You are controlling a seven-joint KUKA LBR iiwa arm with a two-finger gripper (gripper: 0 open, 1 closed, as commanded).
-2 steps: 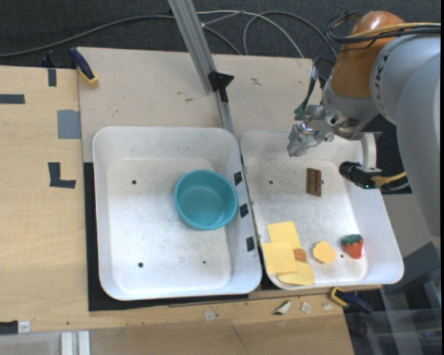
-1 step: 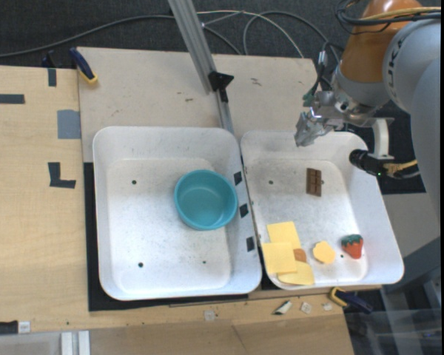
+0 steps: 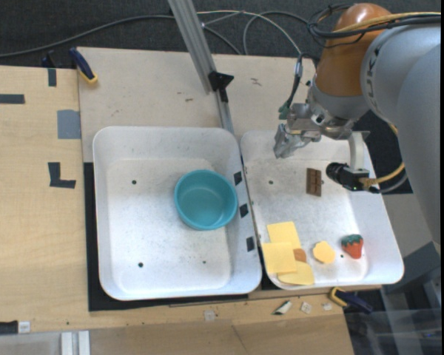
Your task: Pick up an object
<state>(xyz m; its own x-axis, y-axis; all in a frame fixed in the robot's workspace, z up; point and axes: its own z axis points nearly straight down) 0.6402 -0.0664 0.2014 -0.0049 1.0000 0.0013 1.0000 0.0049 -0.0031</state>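
Note:
My gripper [image 3: 285,146] hangs over the far left corner of the right bin [image 3: 370,220], its grey fingers pointing down and close together with nothing seen between them. A small brown block [image 3: 314,181] lies on the bin floor just right of and nearer than the gripper. Along the near edge of that bin lie yellow cheese-like slices [image 3: 283,254], a round yellow piece [image 3: 324,253] and a red strawberry-like toy [image 3: 352,245]. A teal bowl [image 3: 205,199] sits upright in the left bin [image 3: 118,220].
A slanted metal pole [image 3: 196,43] rises behind the bins, ending at a black clamp near the left bin's far right corner. Cables loop on the dark floor beyond. A black connector [image 3: 340,174] with a yellow cable juts over the right bin.

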